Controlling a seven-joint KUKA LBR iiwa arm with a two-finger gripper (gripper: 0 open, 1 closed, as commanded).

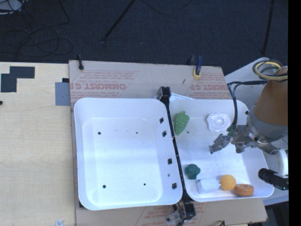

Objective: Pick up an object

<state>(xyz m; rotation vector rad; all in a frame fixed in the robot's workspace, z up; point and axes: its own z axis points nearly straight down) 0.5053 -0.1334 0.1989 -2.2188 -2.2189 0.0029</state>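
The gripper (220, 144) hovers low over the right bin (237, 192), nothing visibly between its fingers; how far they're spread, I cannot tell. Around it lie a green lump (181, 121), a clear lid-like piece (217, 122), a teal ball (192, 171) and an orange ball (228, 182).

Arm (273, 112) seen at right: broad orange band over grey wrist housing. Black cable looped from wrist area up and around; yellow coiled cable seen near top of band. Gripper (221, 144) built of dark grey metal, angular finger parts. Black cylindrical part with white piece seen lower right.
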